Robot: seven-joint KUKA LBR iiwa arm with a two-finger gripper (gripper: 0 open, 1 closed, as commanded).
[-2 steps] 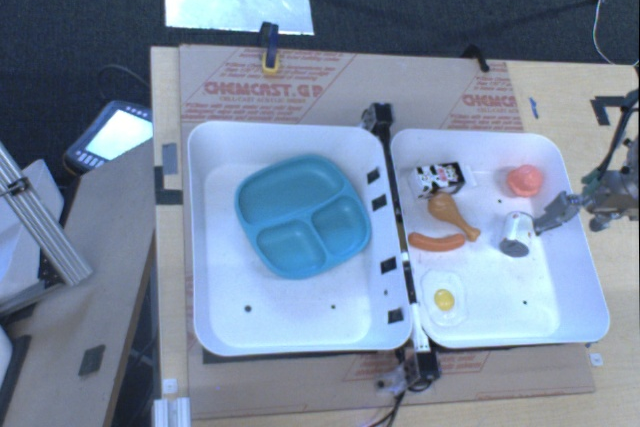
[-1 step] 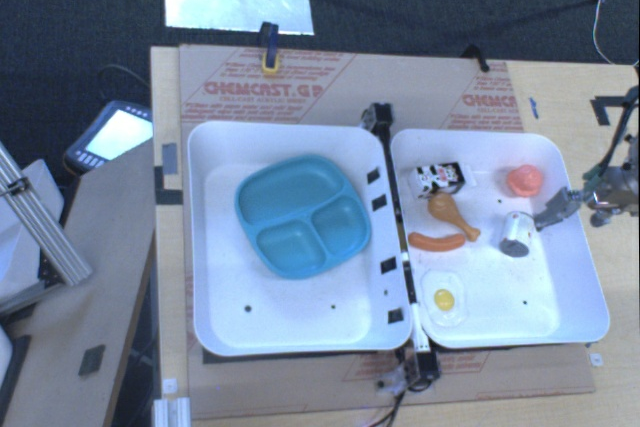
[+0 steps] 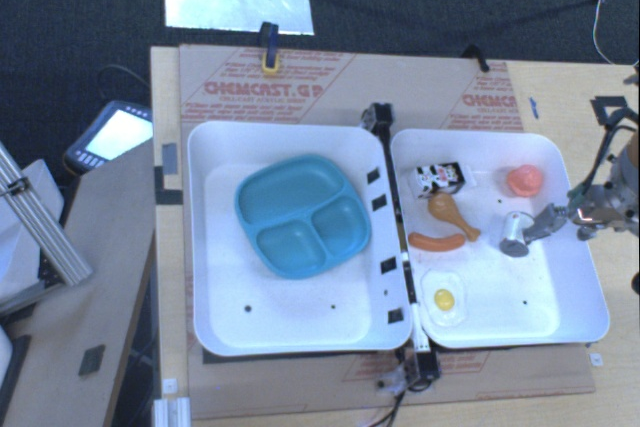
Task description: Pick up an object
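The right bin (image 3: 575, 315) holds several toy foods. A black and white carton (image 3: 439, 177) lies at its back left, and a pink round piece (image 3: 524, 180) at its back right. A tan drumstick (image 3: 452, 212) and an orange sausage (image 3: 437, 240) lie left of centre. A fried egg (image 3: 443, 299) sits near the front left. My gripper (image 3: 517, 238) reaches in from the right edge, its grey tip low over the bin floor. It is right of the sausage and below the pink piece, touching neither.
The left bin (image 3: 215, 315) holds a blue divided plate (image 3: 303, 227). A black divider with clips (image 3: 392, 215) runs between the bins. Bare bin floor lies in the right bin's front right part. A tablet (image 3: 112, 137) sits off the bench at the left.
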